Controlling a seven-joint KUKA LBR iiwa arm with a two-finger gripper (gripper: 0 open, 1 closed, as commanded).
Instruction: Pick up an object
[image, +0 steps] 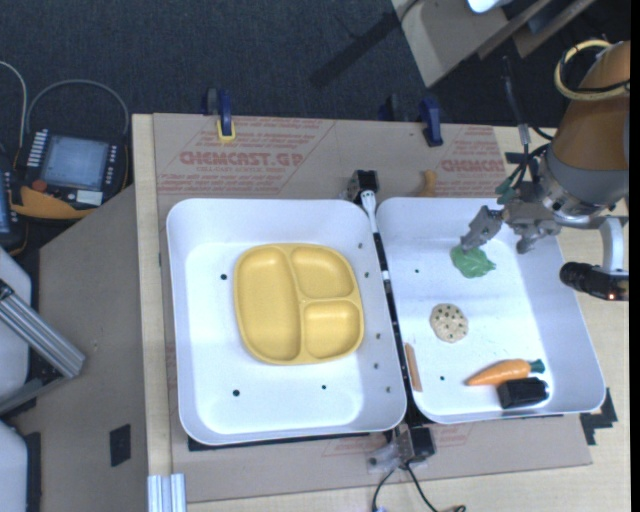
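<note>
With its fingers spread and nothing between them, the pincer (503, 226) hangs above the crumpled green leafy lump (472, 262) in the right white bin (560, 300), whose soft, low shape may slip a clenching grasp.

green lump (473, 262), cookie (449, 322), carrot (500, 372), black block (523, 393), right bin (570, 300)

in the right white bin (560, 330), bare floor lies between the crumpled green piece (472, 262) far and the round speckled cookie (449, 323); the orange plastic carrot (500, 372) and small black block (523, 393) crowd the near right corner.
</note>
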